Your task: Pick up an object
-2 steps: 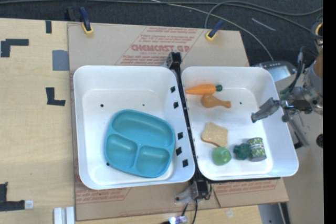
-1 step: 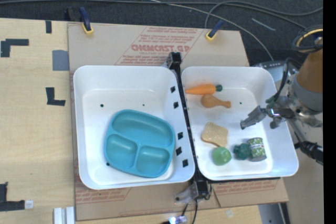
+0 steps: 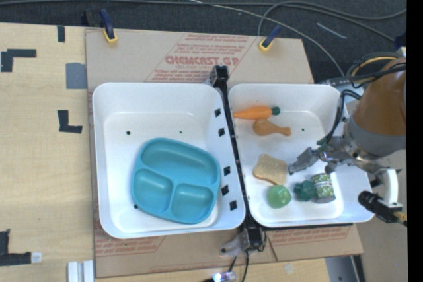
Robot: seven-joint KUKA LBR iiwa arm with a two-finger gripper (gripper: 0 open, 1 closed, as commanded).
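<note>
Two shallow white bins are seen side by side on a cardboard sheet (image 3: 198, 56) laid over the pale wooden table (image 3: 39, 142). The left white bin (image 3: 109, 142) is occupied by a turquoise plastic divided plate (image 3: 175, 180). The grey arm with its orange band (image 3: 383, 105) is reached in over the right white bin (image 3: 297, 99) from the right side.

Several small objects are held in the right bin: an orange toy carrot with a green top (image 3: 254, 113) near the far wall, a tan drumstick-shaped toy (image 3: 271, 129) just in front of it, a beige bread-slice toy (image 3: 270, 170), a round green ball (image 3: 279, 196), a dark teal lumpy toy (image 3: 305, 191) and a small green-labelled can (image 3: 324, 187) touching it.

The dark two-finger gripper (image 3: 309, 160) is positioned between the bread slice and the can. Whether its jaws are wide or narrow cannot be told, and nothing is seen between them.

The teal toy and the can are judged the nearest candidates, lying just toward the near wall from the jaws; the bread slice lies just to the bin's inner side. No object has yet been lifted.
</note>
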